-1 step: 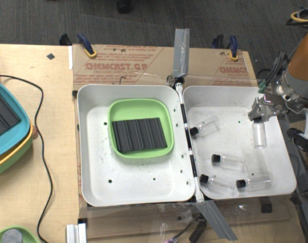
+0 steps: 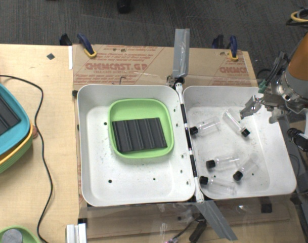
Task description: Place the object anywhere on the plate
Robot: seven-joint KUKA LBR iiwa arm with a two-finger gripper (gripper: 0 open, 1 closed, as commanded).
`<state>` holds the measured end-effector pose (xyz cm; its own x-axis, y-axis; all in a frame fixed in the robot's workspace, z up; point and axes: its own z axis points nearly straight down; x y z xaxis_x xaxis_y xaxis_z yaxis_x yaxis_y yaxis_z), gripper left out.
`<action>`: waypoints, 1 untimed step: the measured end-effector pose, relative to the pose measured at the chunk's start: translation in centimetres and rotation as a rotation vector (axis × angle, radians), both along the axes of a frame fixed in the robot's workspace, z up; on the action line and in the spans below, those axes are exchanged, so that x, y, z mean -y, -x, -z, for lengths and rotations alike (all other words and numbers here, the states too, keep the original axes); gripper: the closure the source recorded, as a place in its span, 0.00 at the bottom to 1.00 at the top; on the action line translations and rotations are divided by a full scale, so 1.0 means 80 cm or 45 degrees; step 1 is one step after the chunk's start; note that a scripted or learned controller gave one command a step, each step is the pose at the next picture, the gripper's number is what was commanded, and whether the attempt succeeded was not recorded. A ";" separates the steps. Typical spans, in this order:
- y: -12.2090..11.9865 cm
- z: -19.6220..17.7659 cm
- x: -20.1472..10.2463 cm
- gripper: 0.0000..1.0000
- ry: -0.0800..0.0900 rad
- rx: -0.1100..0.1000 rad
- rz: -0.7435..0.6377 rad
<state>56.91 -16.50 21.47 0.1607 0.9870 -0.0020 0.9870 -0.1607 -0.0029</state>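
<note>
**End effector over the right bin, vials scattered below, plate waiting in the left bin**

You have the end effector (image 2: 262, 107) at the far right corner of the right bin (image 2: 280, 184), above the bin floor. Its two fingers stand apart, and nothing shows between them.

The objects lie loose in that bin: five clear plastic vials with black caps. One vial (image 2: 236, 124) sits nearest the fingers, just left and nearer of them, lying at a slant. A second vial (image 2: 205, 127) lies close to the divider, cap toward the left. A third vial (image 2: 223, 162) rests in the middle of the bin, a fourth vial (image 2: 245, 169) just to its right, and a fifth vial (image 2: 216, 184) along the near wall. They are clear and hard to tell from the white floor.

The green plate (image 2: 116, 112) sits in the left bin (image 2: 93, 181), toward its far side, and a dark ribbed pad (image 2: 139, 134) covers most of its middle. The rims where the two bins meet stand between the vials and the plate.

On the tabletop at the far left you see a stack of bowls (image 2: 14, 135), teal on top, with a black cable (image 2: 41, 151) running past them.
</note>
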 end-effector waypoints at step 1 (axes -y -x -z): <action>0.034 -0.085 0.040 0.00 0.002 0.001 0.311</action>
<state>54.16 -19.71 28.24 0.3949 0.9187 -0.0029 0.9187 -0.3949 -0.0018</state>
